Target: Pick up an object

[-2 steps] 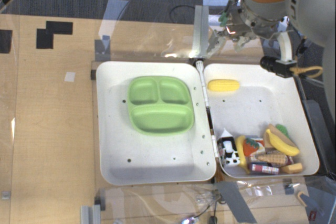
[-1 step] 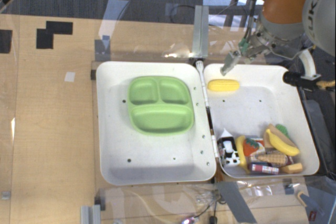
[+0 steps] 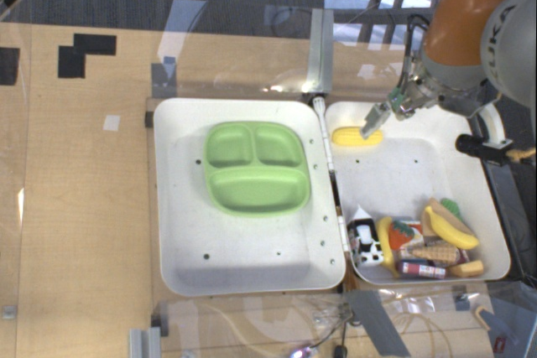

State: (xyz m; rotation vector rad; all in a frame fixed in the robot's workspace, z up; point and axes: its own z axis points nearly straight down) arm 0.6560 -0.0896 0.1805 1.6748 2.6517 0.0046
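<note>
A yellow lemon-like object (image 3: 352, 138) lies at the far left of the right bin (image 3: 415, 163). My gripper (image 3: 373, 123) comes down from the arm at the upper right, and its tip rests on or just above the yellow object's right end. A pile of toy food sits in the right bin's near corner: a banana (image 3: 449, 225), a black-and-white carton (image 3: 363, 237), a waffle-like piece (image 3: 436, 252) and several smaller items.
A green divided plate (image 3: 254, 167) lies in the left bin (image 3: 193, 247). A metal divider (image 3: 329, 172) runs between the two bins. The arm's orange band (image 3: 466, 0) hangs over the right bin's far edge.
</note>
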